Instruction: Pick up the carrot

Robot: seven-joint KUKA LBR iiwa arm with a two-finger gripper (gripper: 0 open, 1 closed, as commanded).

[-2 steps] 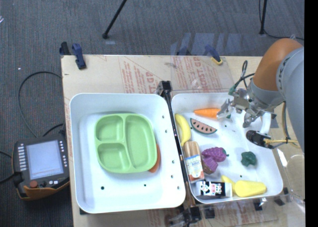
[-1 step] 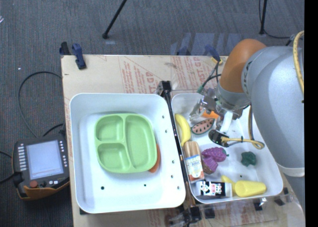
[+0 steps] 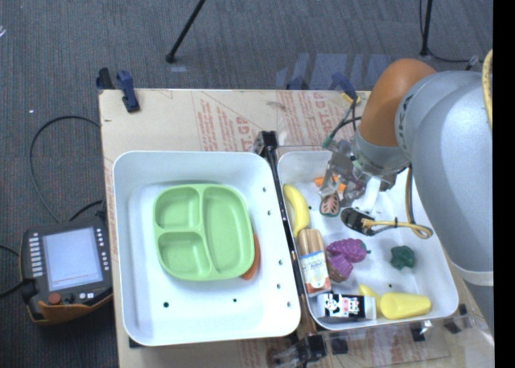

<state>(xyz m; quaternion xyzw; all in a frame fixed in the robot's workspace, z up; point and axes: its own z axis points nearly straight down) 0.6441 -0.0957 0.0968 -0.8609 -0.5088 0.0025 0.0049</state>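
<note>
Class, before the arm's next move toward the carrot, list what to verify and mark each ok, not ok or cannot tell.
1. Gripper is over the right bin: ok.
2. Carrot identified: cannot tell; there is an orange bit at the gripper and an orange edge under the green plate.
3. Carrot held: cannot tell.
4. Room around the gripper: not ok, the banana lies close beside it.

The pincer (image 3: 336,192) hangs in the right bin (image 3: 441,294), the carrot (image 3: 339,188) at its tips. Just left lies the banana (image 3: 296,207); nearer the camera, the grapes (image 3: 346,250) and bottle (image 3: 312,260). Far left, the left bin (image 3: 137,294) holds 1 plate (image 3: 203,231).
</note>
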